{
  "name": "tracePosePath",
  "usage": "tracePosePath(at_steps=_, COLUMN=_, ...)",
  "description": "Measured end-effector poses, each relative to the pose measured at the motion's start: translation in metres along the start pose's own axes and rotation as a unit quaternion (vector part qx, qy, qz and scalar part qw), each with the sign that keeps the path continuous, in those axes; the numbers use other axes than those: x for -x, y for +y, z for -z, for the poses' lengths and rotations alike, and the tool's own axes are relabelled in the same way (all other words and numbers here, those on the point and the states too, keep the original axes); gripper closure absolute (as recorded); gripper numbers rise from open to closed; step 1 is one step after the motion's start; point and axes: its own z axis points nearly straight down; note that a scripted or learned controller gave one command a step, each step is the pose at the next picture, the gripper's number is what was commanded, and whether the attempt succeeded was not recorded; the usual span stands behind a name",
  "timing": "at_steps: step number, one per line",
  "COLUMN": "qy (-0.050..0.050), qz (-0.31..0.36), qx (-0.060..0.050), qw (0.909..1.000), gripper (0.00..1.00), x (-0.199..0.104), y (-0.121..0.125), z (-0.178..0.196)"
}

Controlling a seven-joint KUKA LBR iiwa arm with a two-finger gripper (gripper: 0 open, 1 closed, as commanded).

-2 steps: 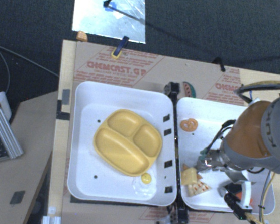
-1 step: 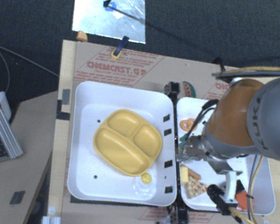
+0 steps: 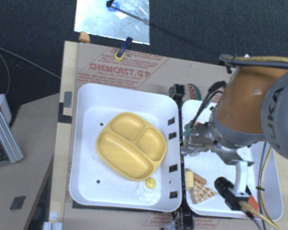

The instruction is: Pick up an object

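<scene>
Lying flat in the left bin, the yellow tray looks light, stiff and slick; its raised rim or a divider ridge seems the best hold. A small yellow ball sits near it. Over the right bin, the arm hides the jaws; I cannot tell their state.
</scene>
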Motion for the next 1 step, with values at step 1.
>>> tracePosePath(at_steps=1, qy=-0.001, qz=-0.002, qx=-0.004, qw=1.0000, gripper=0.00, x=0.0027, y=-0.0012, z=-0.0040)
